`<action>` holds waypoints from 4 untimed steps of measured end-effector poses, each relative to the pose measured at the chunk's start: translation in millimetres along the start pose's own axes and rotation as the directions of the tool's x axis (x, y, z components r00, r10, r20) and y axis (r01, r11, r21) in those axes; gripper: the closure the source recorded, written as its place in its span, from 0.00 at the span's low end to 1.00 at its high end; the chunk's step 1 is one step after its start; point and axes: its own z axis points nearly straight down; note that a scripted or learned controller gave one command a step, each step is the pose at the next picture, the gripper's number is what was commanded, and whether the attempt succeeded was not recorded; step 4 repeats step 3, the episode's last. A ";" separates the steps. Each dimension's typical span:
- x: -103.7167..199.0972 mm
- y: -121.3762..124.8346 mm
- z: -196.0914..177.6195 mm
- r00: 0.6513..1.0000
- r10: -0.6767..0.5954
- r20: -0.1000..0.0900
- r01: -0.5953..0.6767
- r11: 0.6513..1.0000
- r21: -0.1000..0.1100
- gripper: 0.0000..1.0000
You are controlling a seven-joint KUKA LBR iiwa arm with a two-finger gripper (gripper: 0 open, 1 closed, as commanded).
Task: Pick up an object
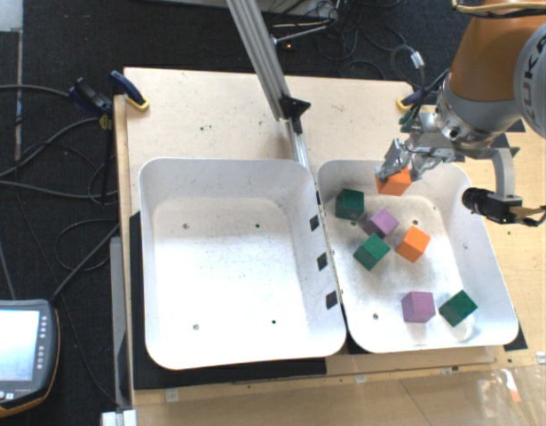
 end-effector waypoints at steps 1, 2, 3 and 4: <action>44.4 -16.1 12.5 1.000 0.001 0.000 -0.001 1.000 0.001 1.00; 93.6 -34.3 24.7 1.000 0.000 0.000 0.000 1.000 0.002 1.00; 147.3 -44.8 36.0 1.000 0.000 0.000 0.000 1.000 0.001 1.00; 147.3 -44.8 36.0 1.000 0.000 0.000 0.000 1.000 0.001 1.00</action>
